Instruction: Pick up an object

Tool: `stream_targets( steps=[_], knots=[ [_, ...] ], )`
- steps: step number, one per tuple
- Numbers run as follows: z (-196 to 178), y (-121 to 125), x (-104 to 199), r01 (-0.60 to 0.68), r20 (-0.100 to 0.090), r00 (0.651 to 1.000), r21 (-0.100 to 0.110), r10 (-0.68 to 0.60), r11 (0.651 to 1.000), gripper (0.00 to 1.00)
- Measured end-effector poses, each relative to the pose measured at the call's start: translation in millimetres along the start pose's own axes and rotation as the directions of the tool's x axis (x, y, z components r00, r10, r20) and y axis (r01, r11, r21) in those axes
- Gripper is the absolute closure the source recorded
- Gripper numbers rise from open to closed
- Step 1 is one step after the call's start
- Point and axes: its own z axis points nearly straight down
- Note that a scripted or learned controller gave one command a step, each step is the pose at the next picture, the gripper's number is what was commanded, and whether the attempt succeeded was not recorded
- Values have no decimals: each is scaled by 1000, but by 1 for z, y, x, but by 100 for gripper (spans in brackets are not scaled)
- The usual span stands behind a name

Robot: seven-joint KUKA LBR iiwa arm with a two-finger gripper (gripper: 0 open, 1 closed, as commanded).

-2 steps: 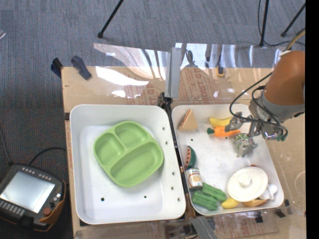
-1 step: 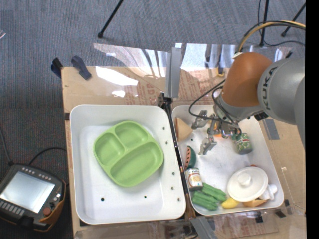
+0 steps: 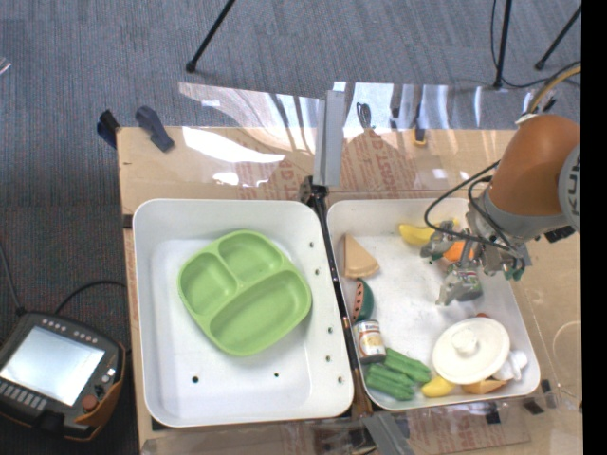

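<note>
One arm point(image 3: 531, 173) reaches from the right over the right bin point(image 3: 417, 325) | gripper point(image 3: 459, 287) points down at bin floor, jaw state cannot tell, nothing seen held | white lid point(image 3: 471, 351) near-right, banana point(image 3: 414, 234) far.

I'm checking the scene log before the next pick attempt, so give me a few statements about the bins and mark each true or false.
1. The green plate lies in the left bin. True.
2. The gripper is over the left bin. False: it is over the right bin.
3. The white lid sits in the right bin's near corner. True.
4. The small jar lies on the green plate. False: it is in the right bin, by the green beans.
</note>
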Motion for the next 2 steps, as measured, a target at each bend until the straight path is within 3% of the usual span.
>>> stream_targets(
  steps=[2],
  knots=[
    [-1, -2, -21, 117, 5, 993, 0, -117, 993, 0]
  ],
)
